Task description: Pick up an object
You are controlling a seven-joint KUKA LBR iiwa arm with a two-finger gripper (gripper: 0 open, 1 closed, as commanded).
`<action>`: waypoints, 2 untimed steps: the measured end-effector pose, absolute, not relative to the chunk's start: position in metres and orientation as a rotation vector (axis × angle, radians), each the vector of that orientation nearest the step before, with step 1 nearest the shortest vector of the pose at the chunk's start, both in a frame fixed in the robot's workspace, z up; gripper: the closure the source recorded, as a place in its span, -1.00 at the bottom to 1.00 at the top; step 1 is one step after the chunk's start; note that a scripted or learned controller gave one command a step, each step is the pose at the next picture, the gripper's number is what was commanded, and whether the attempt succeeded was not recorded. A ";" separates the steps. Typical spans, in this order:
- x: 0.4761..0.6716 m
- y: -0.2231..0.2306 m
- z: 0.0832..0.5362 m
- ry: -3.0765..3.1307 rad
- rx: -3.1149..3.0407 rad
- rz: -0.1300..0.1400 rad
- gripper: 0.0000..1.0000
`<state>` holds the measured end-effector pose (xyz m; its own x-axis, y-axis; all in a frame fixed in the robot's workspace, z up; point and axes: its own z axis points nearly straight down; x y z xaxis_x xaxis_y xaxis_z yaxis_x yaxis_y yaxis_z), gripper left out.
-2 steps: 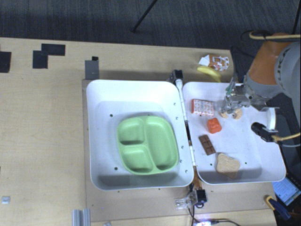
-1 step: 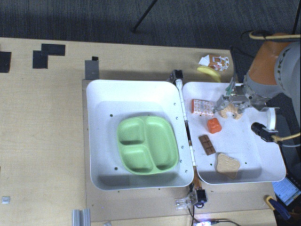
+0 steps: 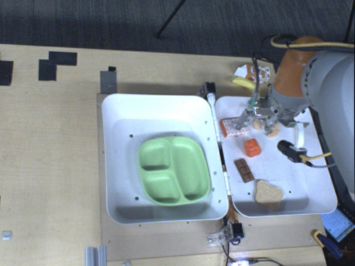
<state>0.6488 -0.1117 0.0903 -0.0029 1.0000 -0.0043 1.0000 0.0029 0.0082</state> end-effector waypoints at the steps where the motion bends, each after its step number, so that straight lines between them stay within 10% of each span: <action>1: 0.652 -0.109 0.103 2.221 2.204 0.018 1.00; 2: 0.651 -0.109 0.102 2.223 2.205 0.016 -1.00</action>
